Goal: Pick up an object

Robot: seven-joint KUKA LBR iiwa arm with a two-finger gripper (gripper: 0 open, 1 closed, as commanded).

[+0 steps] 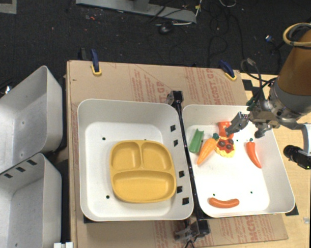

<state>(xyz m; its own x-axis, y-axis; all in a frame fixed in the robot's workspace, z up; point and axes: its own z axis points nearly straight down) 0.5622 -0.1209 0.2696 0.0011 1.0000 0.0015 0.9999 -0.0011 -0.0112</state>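
The right bin holds several toy foods. A green piece lies at the left, with an orange carrot beside it. A small red and yellow piece sits near the middle, a red object just above it. A red pepper lies to the right and a sausage near the front. My gripper hangs over the bin's back right part, open, its fingers spread with nothing between them. Its left finger is close to the red object.
The left bin carries a yellow divided plate. A black divider runs between the bins. The bins rest on a cardboard sheet. Spare white bins stand off the bench at the left.
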